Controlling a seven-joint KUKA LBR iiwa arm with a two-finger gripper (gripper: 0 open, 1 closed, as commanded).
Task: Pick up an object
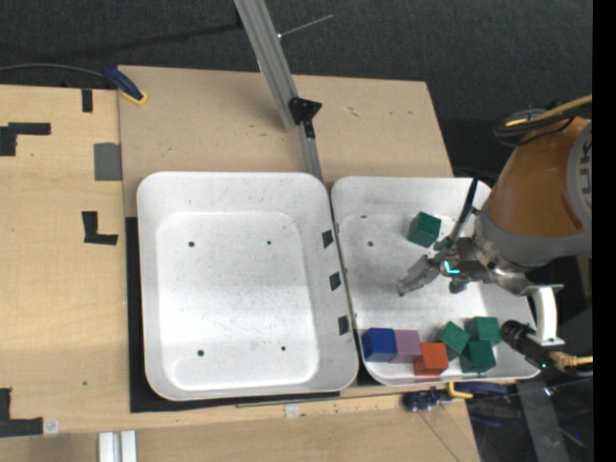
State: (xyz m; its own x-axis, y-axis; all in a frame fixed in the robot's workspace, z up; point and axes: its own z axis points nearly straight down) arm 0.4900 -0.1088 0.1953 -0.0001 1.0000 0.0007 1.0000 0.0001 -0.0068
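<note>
Along the right bin's (385, 195) near edge lie blue (380, 343), purple (407, 343), orange (433, 356) and green blocks (471, 341), while farther back the gripper (416, 279) hangs low over bare floor, seemingly spread and empty, so closing here likely misses the lone green cube (423, 227) just beyond.

This is a robotics lab or test cell. A plywood surface (250, 114) stands on dark carpet and bears two shallow white bins (154, 258) side by side on a black mat. Black tape marks dot its left edge, an aluminium rail (265, 41) slants in from the far edge, and an industrial arm (539, 200) reaches in.
</note>
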